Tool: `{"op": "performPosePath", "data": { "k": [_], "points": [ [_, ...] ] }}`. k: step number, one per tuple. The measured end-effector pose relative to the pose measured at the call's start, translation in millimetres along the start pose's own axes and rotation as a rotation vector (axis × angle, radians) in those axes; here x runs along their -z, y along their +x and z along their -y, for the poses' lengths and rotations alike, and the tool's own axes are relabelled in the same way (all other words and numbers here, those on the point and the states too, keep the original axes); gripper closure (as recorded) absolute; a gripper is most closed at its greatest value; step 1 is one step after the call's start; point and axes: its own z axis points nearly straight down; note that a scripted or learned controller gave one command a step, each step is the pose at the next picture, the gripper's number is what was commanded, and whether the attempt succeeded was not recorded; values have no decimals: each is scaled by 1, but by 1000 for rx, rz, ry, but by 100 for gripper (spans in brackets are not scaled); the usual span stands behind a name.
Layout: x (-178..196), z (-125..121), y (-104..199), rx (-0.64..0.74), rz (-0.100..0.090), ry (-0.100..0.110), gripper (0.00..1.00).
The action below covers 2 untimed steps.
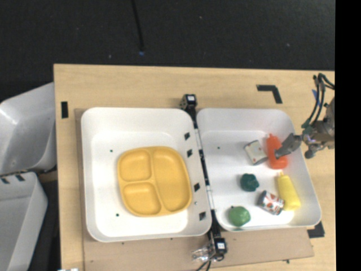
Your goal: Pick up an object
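While my end effector (pixel 290 144) reaches in beside the orange object (pixel 274 151) in the right bin (pixel 225 123), probably lining up a grasp, I cannot tell how wide it stands; nothing is visibly held.

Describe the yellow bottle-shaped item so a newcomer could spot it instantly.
Start at the right bin, the one without the yellow divided plate. Go to its right wall near the front corner: the yellow bottle lies there, just below the orange object and beside the small red-and-white can. It is the one yellow, elongated item in that bin; the neighbours are green, orange or grey.
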Motion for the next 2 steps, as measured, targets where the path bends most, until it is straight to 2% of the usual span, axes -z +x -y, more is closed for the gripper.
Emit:
{"op": "performPosePath", "data": {
  "k": [1, 2],
  "points": [
    [6, -2, 0, 3, 3, -11, 0],
    [-56, -6, 3, 1, 2, -6, 0]
  ]
}}
